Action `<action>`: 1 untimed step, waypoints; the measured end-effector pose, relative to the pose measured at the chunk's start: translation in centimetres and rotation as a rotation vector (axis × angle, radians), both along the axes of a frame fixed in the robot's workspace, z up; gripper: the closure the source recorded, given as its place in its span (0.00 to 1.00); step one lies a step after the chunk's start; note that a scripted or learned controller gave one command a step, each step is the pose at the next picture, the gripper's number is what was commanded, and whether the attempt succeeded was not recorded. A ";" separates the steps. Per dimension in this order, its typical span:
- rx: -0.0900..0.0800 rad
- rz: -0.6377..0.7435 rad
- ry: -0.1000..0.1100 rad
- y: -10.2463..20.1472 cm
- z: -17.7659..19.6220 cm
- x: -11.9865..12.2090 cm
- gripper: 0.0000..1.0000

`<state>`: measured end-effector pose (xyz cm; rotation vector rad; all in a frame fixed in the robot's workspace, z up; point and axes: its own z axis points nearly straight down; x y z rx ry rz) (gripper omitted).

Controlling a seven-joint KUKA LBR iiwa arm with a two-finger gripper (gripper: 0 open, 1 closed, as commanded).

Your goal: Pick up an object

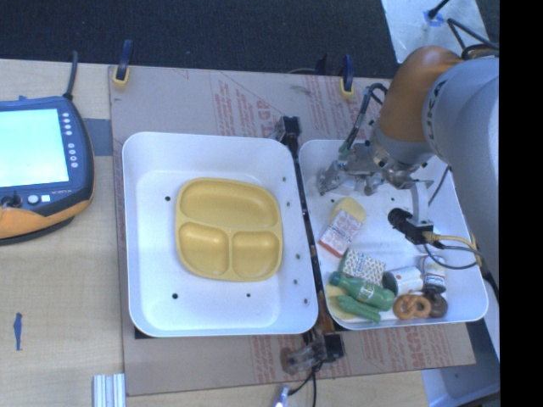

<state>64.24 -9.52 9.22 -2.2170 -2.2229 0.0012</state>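
My gripper point(349, 183) hangs over the far end of the right bin point(383, 242), open, with nothing between its metal fingers point(327, 181). Just below it lies a pale yellow wedge point(348, 209), and touching that a red and white packet point(338, 232). Nearer the front lie a checkered packet point(363, 266), a green bottle point(365, 291), a green pepper-like piece point(355, 307), a white can point(405, 278), a pretzel point(411, 305) and a dark ring point(437, 305). The arm covers the bin's far right corner.
The left bin point(153, 227) holds a yellow divided plate point(229, 227) in its middle. A teach pendant point(38, 164) with a lit screen lies on the bench at the far left. Clamps point(291, 129) sit where the two bins meet.
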 end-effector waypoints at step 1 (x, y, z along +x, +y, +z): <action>-0.001 0.000 0.001 -0.5 1.9 -2.6 0.00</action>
